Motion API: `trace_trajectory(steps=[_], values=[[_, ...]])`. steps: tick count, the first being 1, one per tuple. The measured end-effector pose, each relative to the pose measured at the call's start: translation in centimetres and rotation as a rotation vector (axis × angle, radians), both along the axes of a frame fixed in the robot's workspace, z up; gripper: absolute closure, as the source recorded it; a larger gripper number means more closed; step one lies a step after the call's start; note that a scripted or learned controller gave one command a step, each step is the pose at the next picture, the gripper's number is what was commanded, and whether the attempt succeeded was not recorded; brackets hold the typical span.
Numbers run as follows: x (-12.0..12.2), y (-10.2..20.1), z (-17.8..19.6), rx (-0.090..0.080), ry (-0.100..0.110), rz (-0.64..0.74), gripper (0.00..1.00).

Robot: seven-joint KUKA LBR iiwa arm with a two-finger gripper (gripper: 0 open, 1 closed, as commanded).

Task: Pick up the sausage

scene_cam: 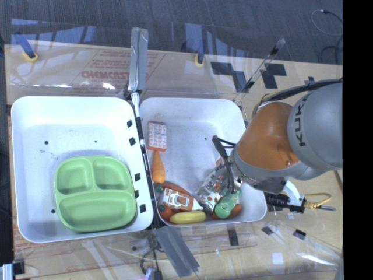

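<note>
My gripper [218, 183] is low in the front right part of the right bin [192, 111], under the orange band of the arm [265, 142]. A reddish-brown piece that looks like the sausage [165, 212] lies at the bin's front wall, partly under an orange-and-white carton [177, 199]. It is to the left of the gripper and apart from it. A second red piece [236, 210] peeks out beside a green item [224, 207] just below the gripper. The arm hides what lies right under the gripper.
Also in the right bin are a yellow banana [187, 217], an orange carrot [158, 167] and a small printed box [157, 136]. In the left bin [35, 121] sits a green divided plate [94, 192].
</note>
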State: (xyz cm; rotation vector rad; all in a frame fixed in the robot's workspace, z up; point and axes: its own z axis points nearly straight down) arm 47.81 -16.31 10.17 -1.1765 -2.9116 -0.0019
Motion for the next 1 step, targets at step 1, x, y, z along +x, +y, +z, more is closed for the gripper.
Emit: trace_trajectory(steps=[1], values=[[0.13,0.06,1.0,0.0,-0.001,0.006,1.0]])
